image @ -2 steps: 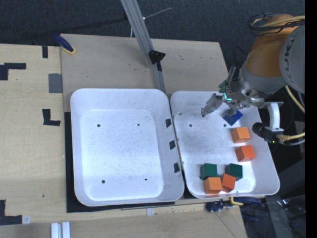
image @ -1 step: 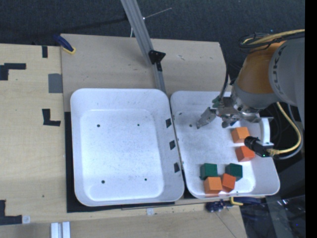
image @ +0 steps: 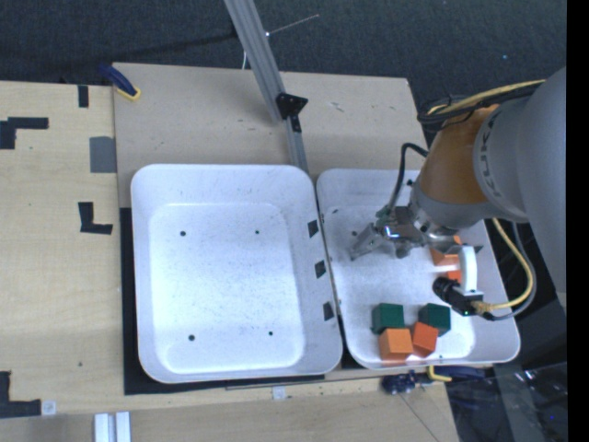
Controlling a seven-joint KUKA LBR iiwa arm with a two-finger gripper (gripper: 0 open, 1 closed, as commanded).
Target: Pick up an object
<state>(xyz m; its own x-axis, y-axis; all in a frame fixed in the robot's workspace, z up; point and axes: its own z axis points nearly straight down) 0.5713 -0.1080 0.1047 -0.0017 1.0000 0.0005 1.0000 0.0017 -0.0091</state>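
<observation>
you'll find the small blocks [image: 405,328] clustered at lower right in the right bin [image: 354,330] (they look light, rigid, likely foam or wood), so pinch one across flat opposite faces; the gripper [image: 368,243] hovers above them, fingers spread, nothing between them.

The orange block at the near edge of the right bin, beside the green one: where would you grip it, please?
Take the orange block from above, by its left and near faces' opposite sides if free. Its right flank touches another orange block, and the green block sits right behind, so side approaches look crowded.
</observation>
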